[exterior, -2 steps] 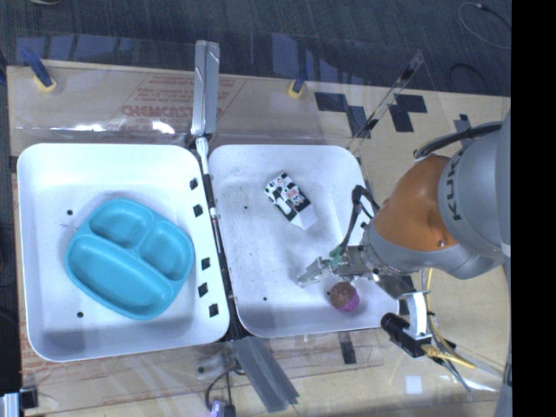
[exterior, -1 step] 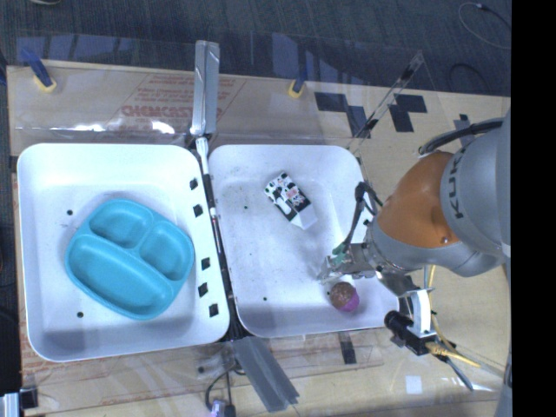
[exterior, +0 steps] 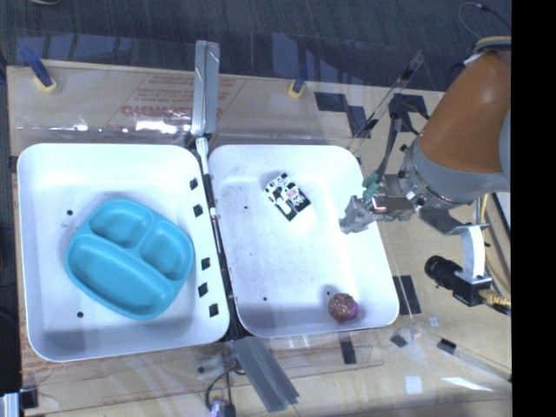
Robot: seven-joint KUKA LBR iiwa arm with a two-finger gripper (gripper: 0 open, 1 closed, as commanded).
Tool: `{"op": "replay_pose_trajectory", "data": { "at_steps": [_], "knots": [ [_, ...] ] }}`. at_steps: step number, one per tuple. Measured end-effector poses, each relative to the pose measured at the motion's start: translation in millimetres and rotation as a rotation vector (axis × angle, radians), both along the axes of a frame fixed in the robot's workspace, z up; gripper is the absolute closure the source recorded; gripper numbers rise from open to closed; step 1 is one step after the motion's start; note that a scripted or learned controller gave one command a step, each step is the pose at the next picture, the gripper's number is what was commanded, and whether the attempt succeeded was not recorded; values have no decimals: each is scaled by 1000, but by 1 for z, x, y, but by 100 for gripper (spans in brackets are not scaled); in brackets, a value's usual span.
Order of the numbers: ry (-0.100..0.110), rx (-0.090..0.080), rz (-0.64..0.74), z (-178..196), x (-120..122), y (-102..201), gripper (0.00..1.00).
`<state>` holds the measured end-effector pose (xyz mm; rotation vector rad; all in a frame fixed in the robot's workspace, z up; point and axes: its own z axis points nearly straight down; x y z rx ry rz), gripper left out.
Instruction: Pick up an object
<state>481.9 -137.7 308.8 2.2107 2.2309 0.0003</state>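
Observation:
Two objects lie in the right bin: a small black-and-white patterned block near the back middle and a small brownish-purple ball at the front right corner. My gripper hangs over the right rim of that bin, to the right of the patterned block and above the ball. Nothing shows between its fingers. Its grey tip is small and blurred.
The left bin holds a blue divided plate. A metal divider bar stands between the bins at the back. The arm's orange band and cabling sit off the right bin's right side.

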Motion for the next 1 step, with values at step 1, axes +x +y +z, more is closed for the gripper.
{"op": "replay_pose_trajectory", "data": {
  "at_steps": [1],
  "knots": [
    [2,1,0,12,-5,66,100]
  ]
}}
